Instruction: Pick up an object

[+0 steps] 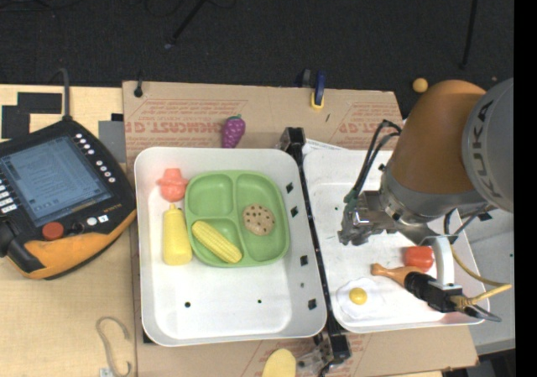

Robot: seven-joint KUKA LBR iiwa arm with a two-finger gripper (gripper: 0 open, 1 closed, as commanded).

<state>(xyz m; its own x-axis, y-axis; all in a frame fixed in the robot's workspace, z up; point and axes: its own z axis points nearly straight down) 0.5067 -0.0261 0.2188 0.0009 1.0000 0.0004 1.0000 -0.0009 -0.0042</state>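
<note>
gripper (357, 228) over right bin (336, 191), centre-right of frame | grip state: cannot tell | nearest object: fried egg (359, 295), directly below in frame | drumstick (394, 273) lower right

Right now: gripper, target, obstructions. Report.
Gripper low over right bin, nothing visibly held. Fried egg, drumstick, red toy lie nearby, front of bin. Black cables drape beside the wrist.

Bare floor (243, 304) below green tray (236, 217)
</note>
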